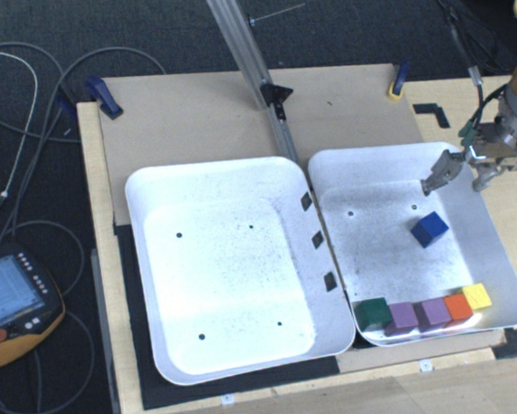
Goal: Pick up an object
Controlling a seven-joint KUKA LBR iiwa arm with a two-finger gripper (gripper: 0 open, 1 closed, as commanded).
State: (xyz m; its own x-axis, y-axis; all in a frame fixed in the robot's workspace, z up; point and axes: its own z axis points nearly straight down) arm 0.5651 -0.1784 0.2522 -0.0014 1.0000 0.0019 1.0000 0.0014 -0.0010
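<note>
Camera view, looking down at a slant on the table (186,117). The arm enters at the right edge and is cut off there, so only the wrist and the gripper (460,176) show. The gripper hangs over the upper right part of the right bin (390,157). Two grey fingers (441,173) splay apart, one pointing left toward the bin floor, the other shorter and nearer the bin's right rim; nothing lies between them. How high the fingertips stand above the bin floor is hard to judge from this angle.

The blue cube (430,229) sits on the bin floor, below and slightly left of the gripper, near but apart from it, and turned at an angle to the bin walls. Farther below the gripper, along the bin's near wall, runs a row of blocks touching side by side: green block (371,313), purple block (403,315), a second purple block (430,312), orange block (457,306), yellow block (477,296). Their lower faces are partly hidden by the bin rim.

Well to the left of the gripper lies the left bin (148,189). At the far left edge a handheld control pad (11,303) is partly cut off.
</note>
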